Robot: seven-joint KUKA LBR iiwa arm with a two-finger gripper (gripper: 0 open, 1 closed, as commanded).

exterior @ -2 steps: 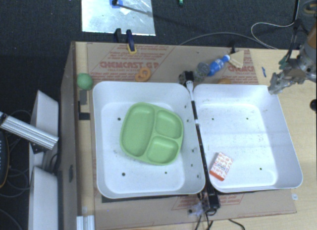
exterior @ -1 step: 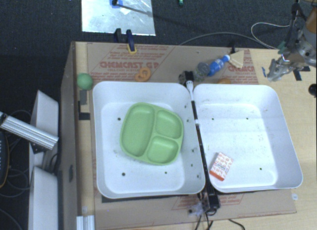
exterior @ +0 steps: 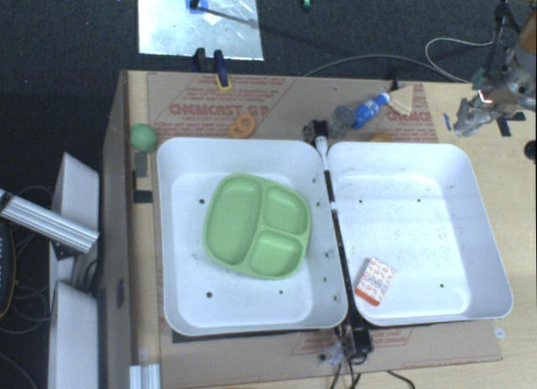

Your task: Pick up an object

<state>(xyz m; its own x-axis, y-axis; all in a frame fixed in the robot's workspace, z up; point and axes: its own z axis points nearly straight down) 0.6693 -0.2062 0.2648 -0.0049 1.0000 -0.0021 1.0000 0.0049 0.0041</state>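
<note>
Gripper (exterior: 471, 116) parked at 2 o'clock, finger state unclear; descend square over small packet (exterior: 374, 281) at right bin's (exterior: 482, 211) 7 o'clock.

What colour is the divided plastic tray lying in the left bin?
Pale green; the divided plastic tray shows plainly in the camera view, in the left white bin.

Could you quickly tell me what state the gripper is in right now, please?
Gripper: at the view's right edge, above the bench beyond the right bin; open or closed cannot be told.
</note>
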